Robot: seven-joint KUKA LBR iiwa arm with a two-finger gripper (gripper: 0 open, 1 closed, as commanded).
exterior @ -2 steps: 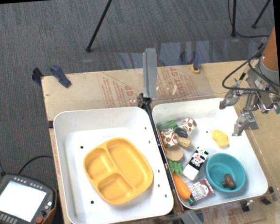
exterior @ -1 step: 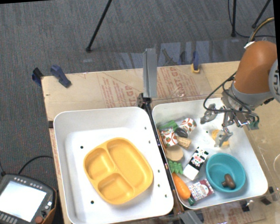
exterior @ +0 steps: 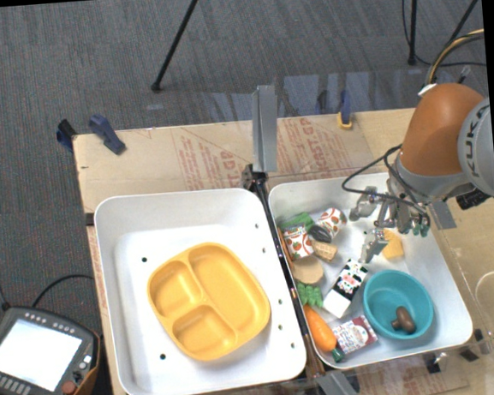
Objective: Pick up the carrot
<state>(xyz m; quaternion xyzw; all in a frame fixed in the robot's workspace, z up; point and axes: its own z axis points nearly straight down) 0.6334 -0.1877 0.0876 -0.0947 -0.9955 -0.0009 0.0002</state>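
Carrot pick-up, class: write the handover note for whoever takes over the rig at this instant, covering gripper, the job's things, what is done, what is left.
Gripper: over the right bin, near its upper middle, nothing visibly between its fingers.
Carrot: lying at the right bin's lower left edge, beside a small carton, well away from the gripper.
Done: nothing yet.
Left: reach the carrot, grasp, lift.

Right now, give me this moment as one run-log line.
task: pick up carrot | carrot: right bin's near-left corner, untouched | gripper: above bin's far side, away from carrot | status: not grasped
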